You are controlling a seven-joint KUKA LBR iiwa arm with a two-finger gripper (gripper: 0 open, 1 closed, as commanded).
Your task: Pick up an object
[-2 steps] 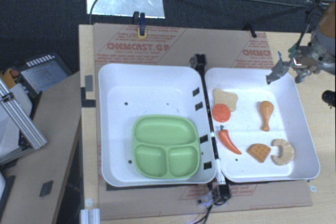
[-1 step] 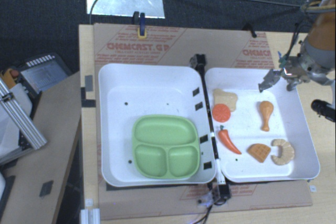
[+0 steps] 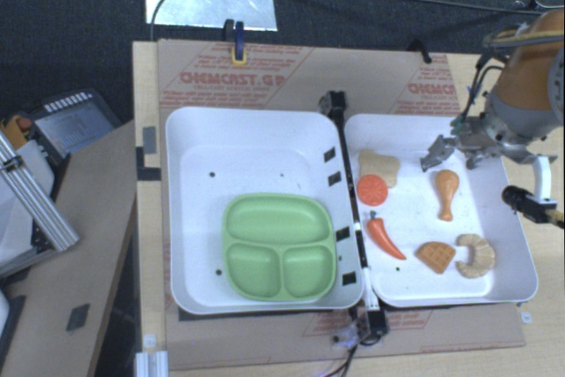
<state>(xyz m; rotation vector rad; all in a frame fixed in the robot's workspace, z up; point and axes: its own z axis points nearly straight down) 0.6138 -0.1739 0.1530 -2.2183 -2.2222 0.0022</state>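
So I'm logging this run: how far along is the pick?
Nothing looks picked yet. The gripper hangs over the right bin, near its back edge, with nothing between its fingers. The drumstick, tomato, chili pepper, waffle and croissant lie in the bin. Descent, grasp and lift remain.

My bench is a brown printed board. Two white bins lie on it, left bin touching right bin.
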